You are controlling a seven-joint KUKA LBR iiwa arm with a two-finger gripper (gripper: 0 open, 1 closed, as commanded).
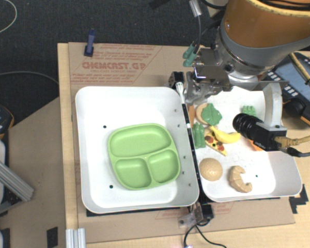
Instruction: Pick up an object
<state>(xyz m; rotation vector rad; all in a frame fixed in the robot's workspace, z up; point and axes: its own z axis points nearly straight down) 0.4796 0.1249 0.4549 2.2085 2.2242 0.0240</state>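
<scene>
- Grey arm with an orange band reaches in from the right. Its gripper (199, 98) hangs over the far left corner of the right bin (284, 187), close to the wall it shares with the left bin (88, 138).
- Whether the gripper is wide or narrow cannot be told from this slant.
- Just on the near side of the gripper, almost under it, a green leafy toy (212, 113) lies partly on a tan disc (200, 112).
- Nearer still, a green pod (198, 136) lies along the left wall, with a yellow banana (226, 136) and a red-and-yellow slice (216, 143) just beside it.
- Towards the near edge, a round bun (211, 169) and a croissant (240, 179) lie side by side, well apart from the gripper.
- Right of the leafy toy sits a small green piece (248, 110).
- A green divided tray (142, 156) lies in the left bin.
- Both bins rest on a cardboard sheet (119, 63) with a blue clip (90, 43) at its far edge.
</scene>
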